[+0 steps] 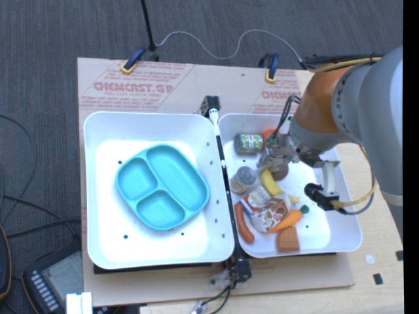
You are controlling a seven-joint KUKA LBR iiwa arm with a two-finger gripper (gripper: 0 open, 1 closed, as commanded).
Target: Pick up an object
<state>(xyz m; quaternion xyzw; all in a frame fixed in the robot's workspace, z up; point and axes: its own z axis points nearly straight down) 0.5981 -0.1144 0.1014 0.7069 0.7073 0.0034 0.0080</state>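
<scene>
- While the arm reaches in from the right, the gripper [276, 162] hangs low over the middle of the right bin [344, 237], among the clutter; whether it is open, shut or holding anything cannot be told, since the wrist hides it.
- Right bin contents: a green can [249, 142] lying on its side toward the back, a small grey can [245, 176] near the dividing wall, a banana [270, 182] just beside and below the gripper, a sausage [243, 222] along the left wall, a crumpled packet [267, 212], a carrot [288, 220] and a brown block [287, 241] at the front.
- Left bin [98, 241] holds a blue divided plate [162, 186], well apart from the gripper.
- Likely target, judged from position: the banana, closest to the gripper.
- Handling estimate: it looks like a toy, so probably light, fairly stiff, with a smooth, curved skin that may slip out of a pinch.
- Best hold: across the short axis near the middle of its length, not at the tapering ends.
- Risk: the grey can and the packet crowd it, so a descent could nudge the neighbours or catch two things.
- Table [131, 87] is a brown board, clamped at the back.
</scene>
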